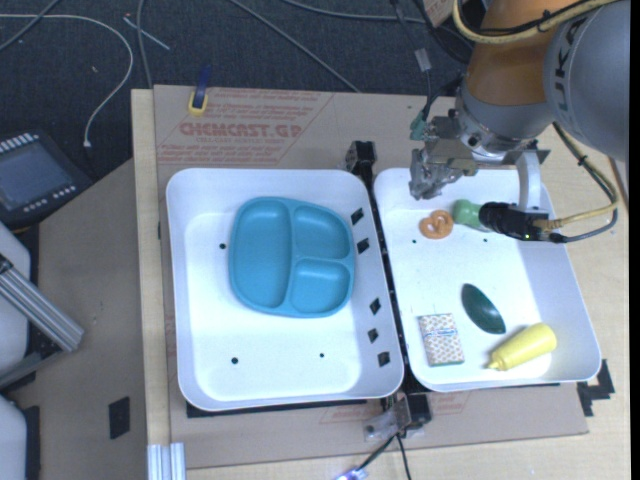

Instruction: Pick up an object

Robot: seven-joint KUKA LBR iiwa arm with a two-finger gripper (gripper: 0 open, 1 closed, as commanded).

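The small orange pretzel-shaped piece [436, 225] lies near the far end of the right bin [560, 298], with a green ball [466, 212] just beside it on the arm's side. The gripper [432, 180] hangs just beyond the piece, toward the bin's far wall, so the piece lies slightly nearer the camera than the tool. Nothing shows between its tips; how wide it stands cannot be told. The piece is roughly round, with no clear long axis.

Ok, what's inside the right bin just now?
The right bin holds a pretzel-like orange piece, a green ball, a dark green oval, a patterned packet and a yellow bottle. The hand covers the bin's far corner, so whatever lies there is hidden.
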